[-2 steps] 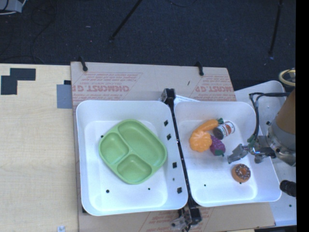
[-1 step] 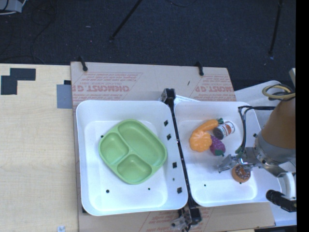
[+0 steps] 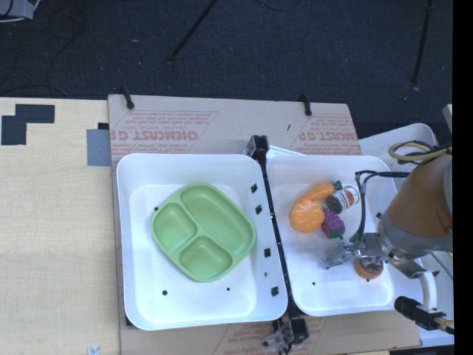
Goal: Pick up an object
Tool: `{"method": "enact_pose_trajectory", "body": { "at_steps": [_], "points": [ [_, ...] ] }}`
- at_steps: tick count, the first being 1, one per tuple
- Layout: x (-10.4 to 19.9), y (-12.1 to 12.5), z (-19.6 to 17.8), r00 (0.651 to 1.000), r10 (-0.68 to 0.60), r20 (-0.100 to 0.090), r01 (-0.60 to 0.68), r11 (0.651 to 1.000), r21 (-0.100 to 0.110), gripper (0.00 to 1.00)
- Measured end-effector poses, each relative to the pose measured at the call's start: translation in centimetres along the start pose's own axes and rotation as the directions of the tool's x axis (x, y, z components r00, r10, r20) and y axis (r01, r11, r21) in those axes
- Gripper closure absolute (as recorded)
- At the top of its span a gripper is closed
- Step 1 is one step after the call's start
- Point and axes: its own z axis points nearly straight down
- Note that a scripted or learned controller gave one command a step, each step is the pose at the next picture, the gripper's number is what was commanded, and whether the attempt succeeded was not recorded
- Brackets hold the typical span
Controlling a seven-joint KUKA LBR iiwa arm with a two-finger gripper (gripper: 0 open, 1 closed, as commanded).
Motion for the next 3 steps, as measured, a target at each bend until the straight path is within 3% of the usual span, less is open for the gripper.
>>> {"method": "enact_pose_trajectory", "body": {
  "at_steps": [1, 2, 3],
  "points": [
    [-1.1, 0.1, -1.4, 1.000, 0.014, 0.020, -0.014, 1.000, -0.012, 1.00],
    [-0.8, -0.5, -5.9, 1.000, 0.005, 0.001, -0.005, 1.000, 0.003, 1.00],
    [-1.3, -0.2, -12.0, 1.000, -0.001, 0.003, 0.001, 1.000, 0.001, 1.00]
  ]
}}
